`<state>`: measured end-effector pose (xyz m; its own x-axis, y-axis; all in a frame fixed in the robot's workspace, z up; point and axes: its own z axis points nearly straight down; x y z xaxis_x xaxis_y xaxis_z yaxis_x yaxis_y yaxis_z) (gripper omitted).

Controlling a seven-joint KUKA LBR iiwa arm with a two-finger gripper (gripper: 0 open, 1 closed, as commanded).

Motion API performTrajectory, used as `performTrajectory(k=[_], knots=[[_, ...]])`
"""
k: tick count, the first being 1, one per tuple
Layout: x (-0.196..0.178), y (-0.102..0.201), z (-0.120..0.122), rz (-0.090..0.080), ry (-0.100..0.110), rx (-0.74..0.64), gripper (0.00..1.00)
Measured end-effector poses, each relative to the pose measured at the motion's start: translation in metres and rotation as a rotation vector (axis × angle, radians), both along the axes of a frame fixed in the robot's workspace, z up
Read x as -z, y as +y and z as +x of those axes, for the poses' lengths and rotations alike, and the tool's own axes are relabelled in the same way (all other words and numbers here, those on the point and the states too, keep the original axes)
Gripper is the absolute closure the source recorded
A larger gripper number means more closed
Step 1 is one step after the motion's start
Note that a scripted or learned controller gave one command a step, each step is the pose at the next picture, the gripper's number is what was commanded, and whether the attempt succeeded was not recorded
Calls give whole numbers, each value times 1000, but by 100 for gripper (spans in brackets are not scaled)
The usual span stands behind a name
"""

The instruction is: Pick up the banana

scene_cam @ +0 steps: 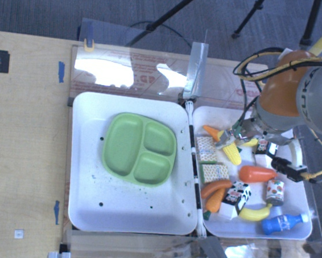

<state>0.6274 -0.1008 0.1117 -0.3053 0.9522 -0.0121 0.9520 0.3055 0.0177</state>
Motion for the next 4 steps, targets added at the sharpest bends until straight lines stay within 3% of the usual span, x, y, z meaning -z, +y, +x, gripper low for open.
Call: performTrajectory(k=[1,2,3,4], knots=[[24,-29,-14,5,16,-9,100],[24,-67,-62,5,16,29,100],[-133,-30,-106,7,18,146,100],[-15,-49,-133,-3,0,-209,100]])
